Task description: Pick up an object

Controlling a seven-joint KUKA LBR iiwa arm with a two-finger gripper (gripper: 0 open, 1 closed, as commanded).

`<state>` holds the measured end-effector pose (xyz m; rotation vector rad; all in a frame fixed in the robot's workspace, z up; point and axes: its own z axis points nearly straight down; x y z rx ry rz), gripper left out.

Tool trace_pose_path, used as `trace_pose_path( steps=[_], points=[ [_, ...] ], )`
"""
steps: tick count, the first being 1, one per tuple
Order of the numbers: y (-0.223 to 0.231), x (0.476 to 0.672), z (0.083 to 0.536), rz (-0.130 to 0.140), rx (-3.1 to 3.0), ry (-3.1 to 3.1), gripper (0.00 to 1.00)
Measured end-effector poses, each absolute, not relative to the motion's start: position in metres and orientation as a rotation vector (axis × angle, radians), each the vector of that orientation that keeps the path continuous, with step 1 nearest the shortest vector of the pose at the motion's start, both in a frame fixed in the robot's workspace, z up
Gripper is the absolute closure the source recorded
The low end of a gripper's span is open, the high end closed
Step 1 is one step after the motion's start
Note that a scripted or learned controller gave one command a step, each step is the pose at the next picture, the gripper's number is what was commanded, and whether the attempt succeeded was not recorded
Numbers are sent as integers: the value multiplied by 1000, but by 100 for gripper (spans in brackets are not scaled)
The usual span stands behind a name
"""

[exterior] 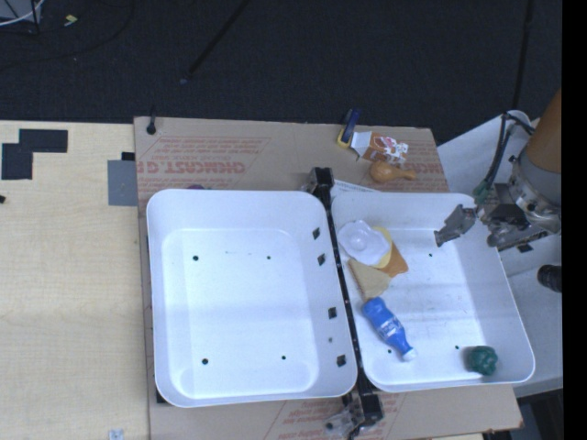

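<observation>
At the right of the frame, the pincer (pixel 479 227) was seen over the right bin (pixel 514 324), its fingers apparently apart with nothing between them, though blur hindered certainty. The blue bottle (pixel 387 327) lay low in that bin's left half, beside a tan wedge (pixel 371 276) and a clear lid (pixel 359 241). A slanted bottle could be nudged and rolled away. A green lump (pixel 481 359) was left in the lower right corner.

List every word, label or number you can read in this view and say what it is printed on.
Red lettering on the cardboard sheet behind the bins: upside down, too blurred to read.
Red print on the cardboard's front edge: too blurred to read.
Small red and white packet: print too small to read.
Blue bottle: no legible label.
</observation>
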<state>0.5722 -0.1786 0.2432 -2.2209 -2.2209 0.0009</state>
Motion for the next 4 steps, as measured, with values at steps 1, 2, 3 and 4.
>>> trace_pose_path(
  steps=[1, 2, 3, 4],
  points=[
    [-149, 640, 154, 1, -2215, -2223, 0],
    [-216, 634, 83, 6, -2222, -2216, 0],
    [-108, 596, 87, 1, -2210, -2223, 0],
    [-81, 646, 88, -2, -2218, -2226, 0]
  ],
)
